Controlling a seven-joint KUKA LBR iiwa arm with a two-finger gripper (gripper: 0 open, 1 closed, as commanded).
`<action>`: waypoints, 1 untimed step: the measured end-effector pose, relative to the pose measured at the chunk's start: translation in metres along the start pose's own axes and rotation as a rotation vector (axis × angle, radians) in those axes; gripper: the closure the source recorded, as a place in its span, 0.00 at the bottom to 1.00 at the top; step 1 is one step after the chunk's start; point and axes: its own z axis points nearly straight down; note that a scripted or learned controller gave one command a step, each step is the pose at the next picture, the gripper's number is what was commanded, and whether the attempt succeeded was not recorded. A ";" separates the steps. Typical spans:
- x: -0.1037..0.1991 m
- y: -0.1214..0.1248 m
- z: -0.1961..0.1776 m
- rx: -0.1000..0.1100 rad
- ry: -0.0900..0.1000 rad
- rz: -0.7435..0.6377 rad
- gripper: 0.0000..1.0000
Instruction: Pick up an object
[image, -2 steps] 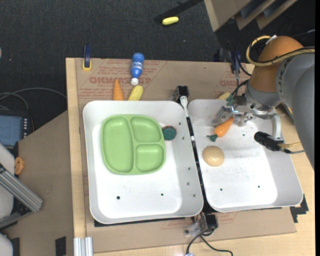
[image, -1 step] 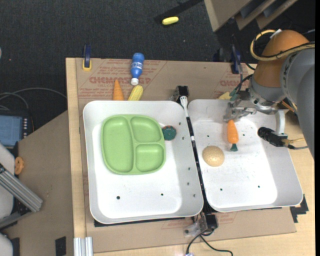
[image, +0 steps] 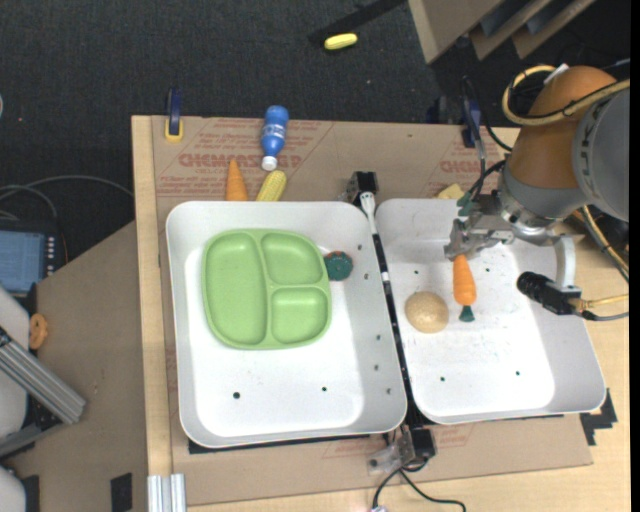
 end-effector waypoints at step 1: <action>0.061 -0.017 -0.051 -0.007 -0.001 -0.005 1.00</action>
